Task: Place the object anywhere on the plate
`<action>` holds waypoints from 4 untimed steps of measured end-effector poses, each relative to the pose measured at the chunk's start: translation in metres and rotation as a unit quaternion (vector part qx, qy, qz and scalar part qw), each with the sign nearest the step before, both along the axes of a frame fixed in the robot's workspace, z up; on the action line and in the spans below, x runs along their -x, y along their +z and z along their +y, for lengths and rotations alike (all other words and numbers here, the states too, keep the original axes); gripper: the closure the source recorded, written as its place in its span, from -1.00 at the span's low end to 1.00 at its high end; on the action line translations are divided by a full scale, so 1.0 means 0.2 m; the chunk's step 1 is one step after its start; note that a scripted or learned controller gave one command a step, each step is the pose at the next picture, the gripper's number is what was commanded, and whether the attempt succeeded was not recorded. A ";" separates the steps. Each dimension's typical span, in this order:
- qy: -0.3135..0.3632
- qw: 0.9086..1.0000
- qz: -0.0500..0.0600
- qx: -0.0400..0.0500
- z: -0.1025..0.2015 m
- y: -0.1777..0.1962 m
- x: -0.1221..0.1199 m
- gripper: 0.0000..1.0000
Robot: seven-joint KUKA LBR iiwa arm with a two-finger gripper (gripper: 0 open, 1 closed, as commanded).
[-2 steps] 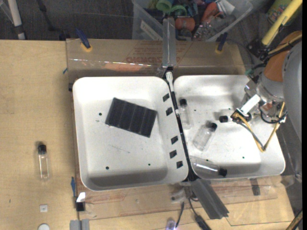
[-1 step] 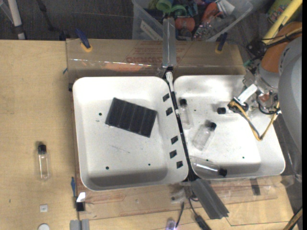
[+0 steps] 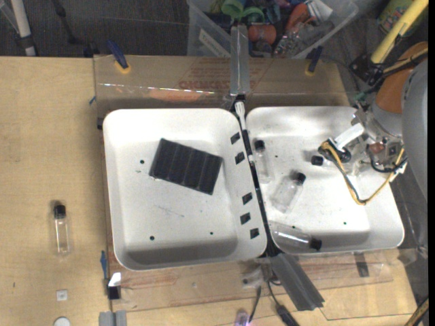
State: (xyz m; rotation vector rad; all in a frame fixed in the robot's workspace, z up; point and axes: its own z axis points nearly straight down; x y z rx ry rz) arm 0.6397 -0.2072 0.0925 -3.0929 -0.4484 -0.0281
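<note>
A black ridged plate (image 3: 185, 166) lies flat in the left bin (image 3: 129, 243). In the right bin (image 3: 380, 229) lie three clear vials with black caps. One vial (image 3: 287, 189) rests near the middle. A second vial (image 3: 260, 156) lies along the divider. A third vial (image 3: 297, 238) sits against the front wall. My gripper (image 3: 372, 153) hangs over the right bin's right side, well to the right of the middle vial and far from the plate. I see nothing held in it.
Another clear vial (image 3: 61, 228) stands on the wooden bench left of the bins. A clear tub of coloured items (image 3: 272, 12) sits behind the bins. A metal divider bar (image 3: 239, 66) runs back from between the bins.
</note>
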 end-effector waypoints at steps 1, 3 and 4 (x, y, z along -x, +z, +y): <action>-0.040 0.999 0.005 0.007 0.03 -0.01 -0.10 1.00; -0.037 0.999 0.010 -0.001 -0.01 -0.01 -0.13 1.00; -0.036 0.999 0.000 0.001 0.00 0.00 -0.09 1.00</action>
